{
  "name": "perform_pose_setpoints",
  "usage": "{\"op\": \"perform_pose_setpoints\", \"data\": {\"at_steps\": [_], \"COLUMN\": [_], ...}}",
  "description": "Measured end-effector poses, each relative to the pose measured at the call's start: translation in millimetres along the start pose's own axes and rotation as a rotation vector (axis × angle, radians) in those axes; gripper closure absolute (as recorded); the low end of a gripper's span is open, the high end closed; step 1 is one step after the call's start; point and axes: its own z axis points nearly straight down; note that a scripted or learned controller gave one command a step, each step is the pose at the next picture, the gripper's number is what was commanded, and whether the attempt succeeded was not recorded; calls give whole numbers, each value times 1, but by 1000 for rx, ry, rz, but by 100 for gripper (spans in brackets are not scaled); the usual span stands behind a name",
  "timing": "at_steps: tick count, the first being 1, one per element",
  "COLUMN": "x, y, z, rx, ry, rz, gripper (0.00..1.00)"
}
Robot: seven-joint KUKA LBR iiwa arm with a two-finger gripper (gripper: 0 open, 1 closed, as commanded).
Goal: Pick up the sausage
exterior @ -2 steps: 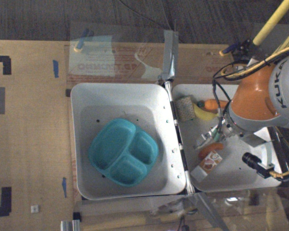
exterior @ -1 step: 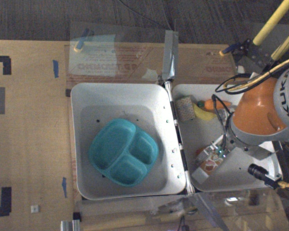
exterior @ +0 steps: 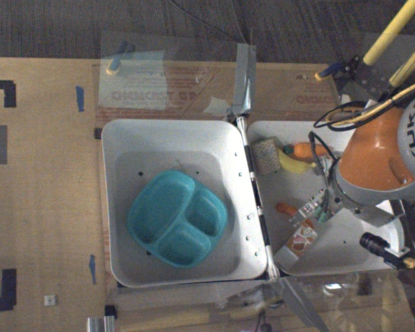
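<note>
One small reddish-orange piece, which I take for the sausage (exterior: 286, 208), lies in the right bin (exterior: 346, 260), long axis slanting down to the right. The gripper (exterior: 317, 209) hangs just beside it, to its right; I cannot tell how the jaws stand. The bin's left wall sits near; a flat packet (exterior: 303, 238) lies just below, leaving little room.

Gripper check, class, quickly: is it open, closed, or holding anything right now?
Gripper: cannot be told; it sits low in the right bin, mostly under the arm, near the small items by the bin's left side.
</note>
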Motion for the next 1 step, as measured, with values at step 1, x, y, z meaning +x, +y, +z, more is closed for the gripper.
{"op": "perform_pose_setpoints", "data": {"at_steps": [1], "x": [56], "y": [45], "z": [-195], "rx": [11], "ry": [11], "rz": [-286], "gripper": [100]}}
